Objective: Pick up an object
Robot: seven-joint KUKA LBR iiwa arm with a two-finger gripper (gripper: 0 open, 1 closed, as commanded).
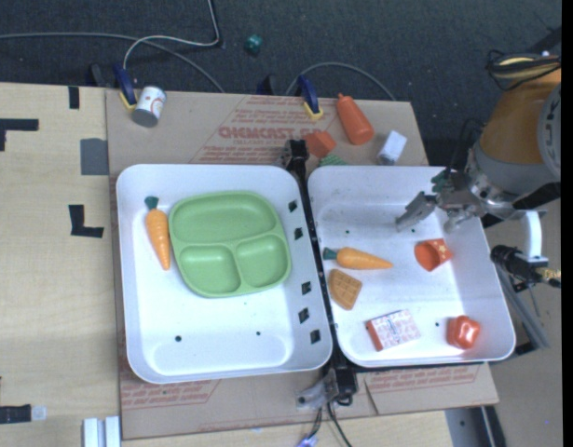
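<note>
The small printed box [391, 329] looked light, stiff, best pinched across its narrow sides; the tool [418, 210] hovered released, grasping nothing.

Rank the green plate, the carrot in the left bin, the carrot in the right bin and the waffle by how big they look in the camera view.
1. Green plate, by far the largest.
2. The carrot in the left bin and the carrot in the right bin: they look about alike, so I won't rank them.
3. Waffle, the smallest.
</note>
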